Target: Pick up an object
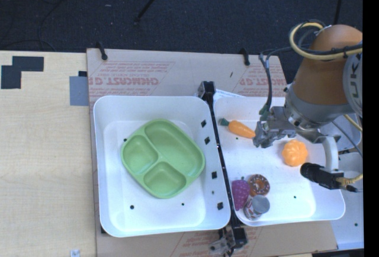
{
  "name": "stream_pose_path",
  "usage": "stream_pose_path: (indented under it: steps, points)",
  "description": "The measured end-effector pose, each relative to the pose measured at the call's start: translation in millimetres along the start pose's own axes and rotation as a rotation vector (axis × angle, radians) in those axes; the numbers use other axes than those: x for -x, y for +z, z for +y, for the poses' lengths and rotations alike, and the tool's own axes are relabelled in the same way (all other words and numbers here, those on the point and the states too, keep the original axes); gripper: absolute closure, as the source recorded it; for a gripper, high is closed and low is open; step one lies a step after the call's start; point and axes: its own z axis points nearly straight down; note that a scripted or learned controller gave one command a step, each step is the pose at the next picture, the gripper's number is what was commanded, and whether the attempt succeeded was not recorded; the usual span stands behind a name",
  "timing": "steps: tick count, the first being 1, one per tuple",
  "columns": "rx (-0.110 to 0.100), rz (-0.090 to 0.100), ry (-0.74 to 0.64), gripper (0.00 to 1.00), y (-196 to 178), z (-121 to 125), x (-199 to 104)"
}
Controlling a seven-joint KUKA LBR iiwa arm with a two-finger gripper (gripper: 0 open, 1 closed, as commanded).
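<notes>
Both white bins (112,131) are seen to be of smooth, slightly glossy plastic. The green divided plate (163,158) is moulded in matt plastic. The carrot (241,129) and the orange fruit (294,153) appear as smooth toy plastic. A dull metal finish is shown by the gripper (265,138). The bench (41,161) is surfaced in pale, matt wood.
</notes>
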Motion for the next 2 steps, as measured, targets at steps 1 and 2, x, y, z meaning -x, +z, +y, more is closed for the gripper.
stream_pose_path:
  steps: [1, 2]
  points:
    - [0.0, 0.0, -0.001, 1.0, 0.8, -0.2, -60.6]
    - [-0.002, -0.001, 0.0, 1.0, 1.3, -9.1, -104.0]
